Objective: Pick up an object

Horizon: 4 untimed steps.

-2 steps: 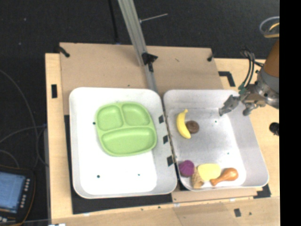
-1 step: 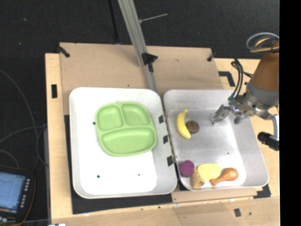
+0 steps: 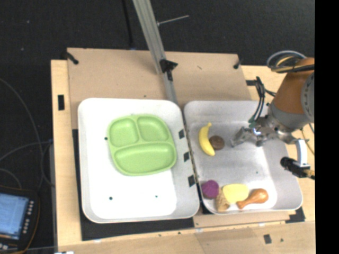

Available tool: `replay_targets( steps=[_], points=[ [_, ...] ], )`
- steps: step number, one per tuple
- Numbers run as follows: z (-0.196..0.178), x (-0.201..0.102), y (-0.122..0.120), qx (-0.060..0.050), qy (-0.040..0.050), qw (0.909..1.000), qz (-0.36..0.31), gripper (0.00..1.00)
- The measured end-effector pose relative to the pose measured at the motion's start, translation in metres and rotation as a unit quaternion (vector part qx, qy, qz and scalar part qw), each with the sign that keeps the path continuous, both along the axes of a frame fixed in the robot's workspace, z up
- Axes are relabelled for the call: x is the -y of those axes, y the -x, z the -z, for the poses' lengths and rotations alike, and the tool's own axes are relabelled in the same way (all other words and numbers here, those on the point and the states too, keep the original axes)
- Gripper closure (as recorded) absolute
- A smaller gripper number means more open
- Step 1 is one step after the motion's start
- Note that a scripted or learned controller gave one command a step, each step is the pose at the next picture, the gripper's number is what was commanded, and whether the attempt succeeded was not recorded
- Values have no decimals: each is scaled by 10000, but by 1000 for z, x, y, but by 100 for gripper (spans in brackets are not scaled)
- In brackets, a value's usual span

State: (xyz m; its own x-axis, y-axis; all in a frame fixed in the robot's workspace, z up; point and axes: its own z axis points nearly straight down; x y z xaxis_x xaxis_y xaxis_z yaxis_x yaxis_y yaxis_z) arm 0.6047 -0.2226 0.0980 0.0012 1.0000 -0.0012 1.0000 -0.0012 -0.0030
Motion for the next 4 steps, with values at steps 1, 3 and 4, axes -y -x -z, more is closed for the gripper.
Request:
replay_targets(
  steps=[1,3,4],
  points=[
    [-15,2,-2,39,14,10000,9,100],
    [-124,-7,-13,56,12,10000,-24,100],
    [-167,-5,-14,47,10,10000,-26,100]
  ],
)
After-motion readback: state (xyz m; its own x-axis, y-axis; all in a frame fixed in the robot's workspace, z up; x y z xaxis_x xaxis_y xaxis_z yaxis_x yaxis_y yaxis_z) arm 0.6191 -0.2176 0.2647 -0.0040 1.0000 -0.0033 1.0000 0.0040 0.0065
